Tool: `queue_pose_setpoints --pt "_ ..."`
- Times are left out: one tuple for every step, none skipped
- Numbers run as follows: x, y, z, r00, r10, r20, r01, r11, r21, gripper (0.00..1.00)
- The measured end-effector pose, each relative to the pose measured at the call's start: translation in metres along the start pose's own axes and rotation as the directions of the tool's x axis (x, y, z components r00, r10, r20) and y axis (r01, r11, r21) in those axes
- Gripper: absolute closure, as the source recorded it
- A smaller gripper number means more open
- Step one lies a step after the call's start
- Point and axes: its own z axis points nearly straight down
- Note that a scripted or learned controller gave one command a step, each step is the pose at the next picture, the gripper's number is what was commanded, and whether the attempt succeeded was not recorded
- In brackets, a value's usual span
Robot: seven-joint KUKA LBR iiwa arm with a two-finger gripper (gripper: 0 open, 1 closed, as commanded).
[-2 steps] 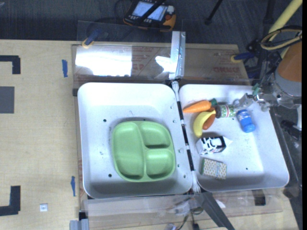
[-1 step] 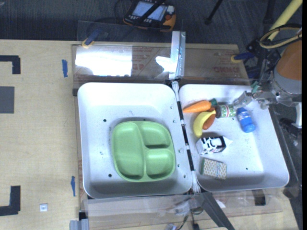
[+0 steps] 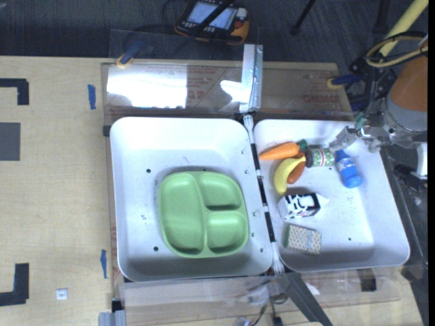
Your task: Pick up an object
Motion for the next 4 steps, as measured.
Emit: queue_pose_setpoints --pt "0.0002 0.0032 0.0006 1.000 -0.019 0.001 0.019 1.000 -0.001 0.00" --pt "0.0012 0.0057 0.0011 1.000 -0.031 0.002 0.031 1.000 -0.004 0.00" --pt "0.0015 0.0057 0.0011 1.000 -0.024 0.002 0.024 1.000 -0.003 0.00" --pt "0.0011 0.0065 0.0012 1.000 -0.022 0.002 0.022 1.000 -0.002 0.00"
